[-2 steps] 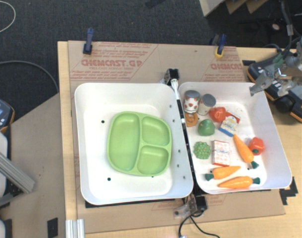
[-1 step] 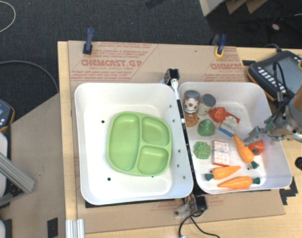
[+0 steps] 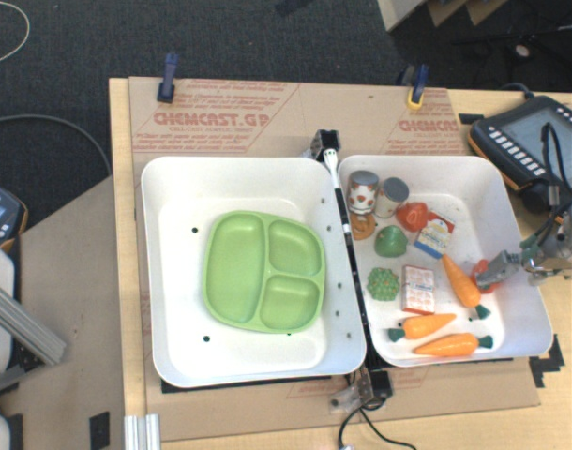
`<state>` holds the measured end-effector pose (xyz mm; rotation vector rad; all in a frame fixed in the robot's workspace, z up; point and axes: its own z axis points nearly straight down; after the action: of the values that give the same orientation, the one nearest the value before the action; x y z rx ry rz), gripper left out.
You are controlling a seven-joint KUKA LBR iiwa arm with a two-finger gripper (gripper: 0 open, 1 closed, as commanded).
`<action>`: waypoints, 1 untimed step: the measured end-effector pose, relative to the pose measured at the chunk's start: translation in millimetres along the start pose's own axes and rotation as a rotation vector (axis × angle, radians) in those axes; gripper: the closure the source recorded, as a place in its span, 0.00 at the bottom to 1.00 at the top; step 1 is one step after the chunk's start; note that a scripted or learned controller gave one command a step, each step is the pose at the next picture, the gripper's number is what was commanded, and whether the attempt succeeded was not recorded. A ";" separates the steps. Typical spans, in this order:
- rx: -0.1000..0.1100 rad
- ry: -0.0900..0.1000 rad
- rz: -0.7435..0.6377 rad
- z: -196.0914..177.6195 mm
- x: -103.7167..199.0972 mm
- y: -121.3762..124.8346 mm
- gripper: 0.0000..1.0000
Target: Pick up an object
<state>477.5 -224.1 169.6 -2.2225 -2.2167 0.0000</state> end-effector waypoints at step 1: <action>0.002 0.001 -0.003 88.6 14.7 0.9 0.00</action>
<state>478.3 -209.2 81.0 -2.2175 -2.2179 0.0011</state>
